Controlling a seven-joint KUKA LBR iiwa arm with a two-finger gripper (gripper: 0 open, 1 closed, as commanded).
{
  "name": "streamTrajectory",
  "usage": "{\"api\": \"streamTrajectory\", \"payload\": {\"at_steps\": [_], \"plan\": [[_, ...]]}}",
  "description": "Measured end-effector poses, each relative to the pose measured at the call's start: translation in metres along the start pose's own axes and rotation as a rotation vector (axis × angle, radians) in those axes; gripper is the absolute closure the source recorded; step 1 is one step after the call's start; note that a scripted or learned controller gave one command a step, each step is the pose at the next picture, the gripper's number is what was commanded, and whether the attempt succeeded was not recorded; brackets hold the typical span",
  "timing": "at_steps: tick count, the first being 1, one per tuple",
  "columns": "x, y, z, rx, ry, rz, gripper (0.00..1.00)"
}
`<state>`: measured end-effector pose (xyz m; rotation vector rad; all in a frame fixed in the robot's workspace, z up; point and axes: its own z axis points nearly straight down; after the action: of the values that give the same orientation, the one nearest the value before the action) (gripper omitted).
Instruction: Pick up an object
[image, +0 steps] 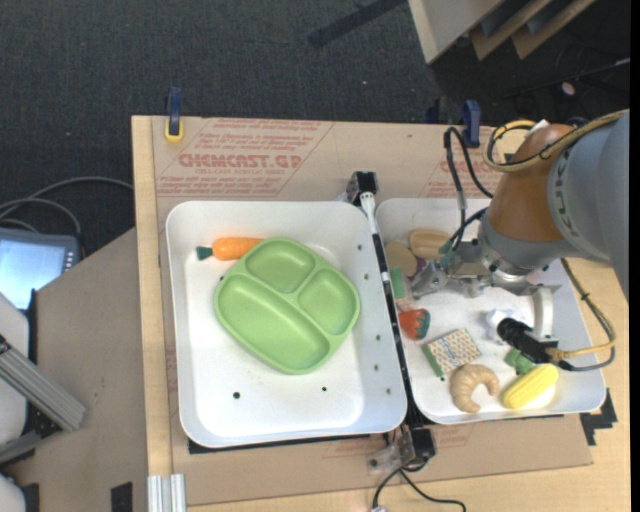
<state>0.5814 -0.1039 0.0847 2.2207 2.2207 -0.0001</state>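
Note:
My gripper (432, 277) hangs low over the upper left part of the right bin (585, 400), with the grey arm coming in from the right. Just above it lies a beige bread-like piece (428, 243). A red strawberry with a green top (413, 322) sits a little below it. Nearer the front are a checkered cracker (452, 350), a tan croissant (473, 385) and a yellow corn cob (532, 386). Nothing shows between the gripper's tips.
The left bin (200, 390) holds a green divided plate (287, 303) and an orange carrot (232, 248) at its upper left. A small green item (397, 284) lies against the wall between the bins. Another green piece (519, 358) sits by the corn.

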Motion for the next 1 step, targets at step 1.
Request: {"api": "streamTrajectory", "payload": {"at_steps": [1], "plan": [[-0.006,0.0455,-0.0004,-0.003,-0.001,-0.002,0.0]]}}
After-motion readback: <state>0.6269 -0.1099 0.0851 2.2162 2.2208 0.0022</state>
